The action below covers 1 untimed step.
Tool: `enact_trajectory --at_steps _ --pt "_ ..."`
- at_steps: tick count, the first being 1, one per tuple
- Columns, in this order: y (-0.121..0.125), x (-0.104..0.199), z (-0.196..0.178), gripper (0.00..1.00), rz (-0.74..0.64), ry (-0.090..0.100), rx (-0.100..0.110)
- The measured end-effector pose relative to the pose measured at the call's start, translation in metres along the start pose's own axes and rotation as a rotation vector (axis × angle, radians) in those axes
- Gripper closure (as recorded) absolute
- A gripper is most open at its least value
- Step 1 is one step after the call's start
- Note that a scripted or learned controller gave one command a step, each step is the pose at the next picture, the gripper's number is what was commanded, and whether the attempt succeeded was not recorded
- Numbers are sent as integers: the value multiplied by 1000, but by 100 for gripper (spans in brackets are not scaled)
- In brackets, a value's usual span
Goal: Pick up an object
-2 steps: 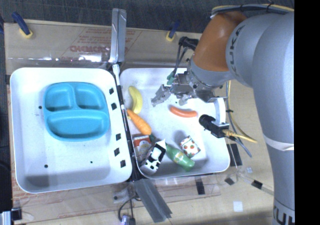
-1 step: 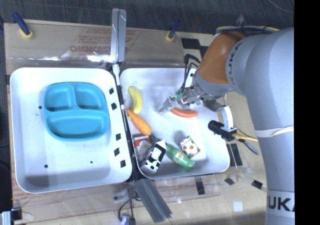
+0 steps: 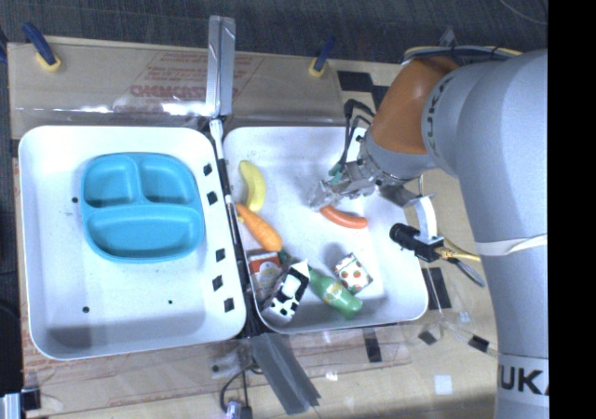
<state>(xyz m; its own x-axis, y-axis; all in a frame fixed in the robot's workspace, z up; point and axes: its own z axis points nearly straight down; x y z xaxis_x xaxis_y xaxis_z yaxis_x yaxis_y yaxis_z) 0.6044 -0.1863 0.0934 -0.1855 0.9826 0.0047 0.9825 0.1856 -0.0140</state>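
Grey arm looms closest to you, its gripper poised just above the sausage, finger spread impossible to tell, so next descend and close.

White letters "UK" stand on the grey arm, partly cut off.

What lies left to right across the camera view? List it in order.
Blue divided plate → banana → orange sausage → gripper above it → grey arm.
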Motion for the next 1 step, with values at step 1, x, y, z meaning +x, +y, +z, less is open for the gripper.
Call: enact_trajectory --at_steps 1 --pt "36 13 -90 100 1 -2 -8"
